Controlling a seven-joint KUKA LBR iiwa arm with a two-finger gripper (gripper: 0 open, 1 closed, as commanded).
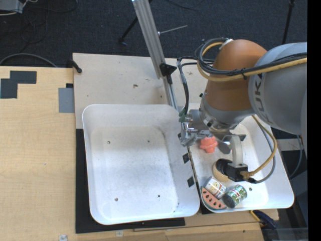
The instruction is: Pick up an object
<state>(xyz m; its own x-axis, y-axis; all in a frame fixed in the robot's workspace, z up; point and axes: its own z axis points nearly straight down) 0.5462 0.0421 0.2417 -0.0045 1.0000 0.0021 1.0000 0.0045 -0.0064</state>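
I see my arm (pixel 235 84) bent low over the right bin (pixel 273 192), because all the things lie there. The orange toy (pixel 207 143) sits just under the wrist. A small can (pixel 235 195) and a little box (pixel 214 188) rest near the front rim. I cannot tell how the jaws stand.

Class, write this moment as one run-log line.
arm: over right bin | orange object: under wrist | grasp: unclear | cans: front corner
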